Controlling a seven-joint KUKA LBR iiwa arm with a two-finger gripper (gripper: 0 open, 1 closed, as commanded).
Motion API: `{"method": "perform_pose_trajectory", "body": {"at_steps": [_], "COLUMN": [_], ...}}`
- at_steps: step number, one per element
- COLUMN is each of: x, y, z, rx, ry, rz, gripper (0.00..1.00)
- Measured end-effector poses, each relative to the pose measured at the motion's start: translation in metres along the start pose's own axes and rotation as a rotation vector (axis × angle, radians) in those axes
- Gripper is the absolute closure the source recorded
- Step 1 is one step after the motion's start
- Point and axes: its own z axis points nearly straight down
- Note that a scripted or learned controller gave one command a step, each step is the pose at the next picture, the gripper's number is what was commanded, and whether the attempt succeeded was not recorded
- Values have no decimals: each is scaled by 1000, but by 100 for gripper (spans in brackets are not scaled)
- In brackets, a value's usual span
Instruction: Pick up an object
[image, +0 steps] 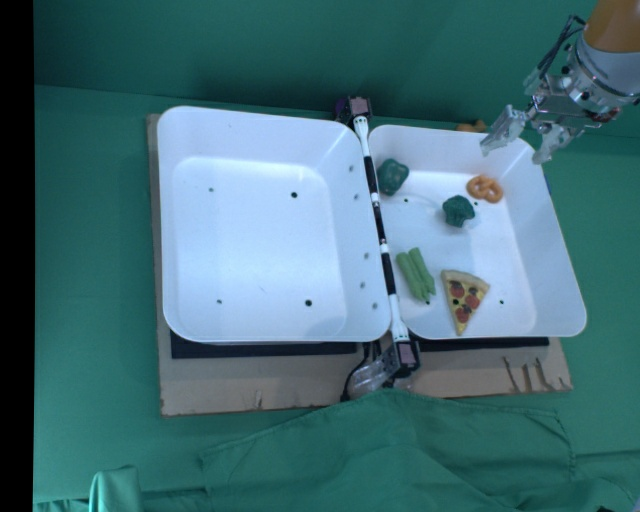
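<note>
Camera view from above, at a slant: grey arm with orange band entering at the upper right, two-finger gripper (527, 130) poised over the far right corner of the right-hand shallow white plastic bin (560, 300), jaws apart with nothing between them. Reads as the approach step, no object yet chosen by contact. Candidates all inside that right bin: small orange pretzel-shaped toy (485, 187) nearest the gripper, close to the far right wall; dark green broccoli-like toy (458, 210) just beside it toward the middle; dark green pepper-shaped toy (391, 176) near the divider; pair of light green bean pods (416, 274) lying side by side by the divider; triangular pizza-slice toy with red dots (463, 298) toward the near edge. Left-hand shallow white plastic bin (185, 140) bare apart from a few dark specks. Next move likely: travel inward and down over one piece, jaws centred on it before closing. Pretzel a short reach, yet flat and tight to the sloping wall, so little room for the outer finger; broccoli taller, with open floor around it, probably the easier target. Green cloth-covered bench (90, 250) open on all sides.
</note>
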Motion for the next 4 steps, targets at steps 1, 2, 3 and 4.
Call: {"method": "perform_pose_trajectory", "body": {"at_steps": [1, 2, 3, 4], "x": [40, 27, 26, 20], "y": [-7, -16, -15, -12], "z": [78, 138, 127, 60], "rx": [7, -8, -13, -9], "ry": [2, -3, -4, -2], "rz": [-3, -1, 2, 15], "gripper": [0, 0, 100, 100]}}
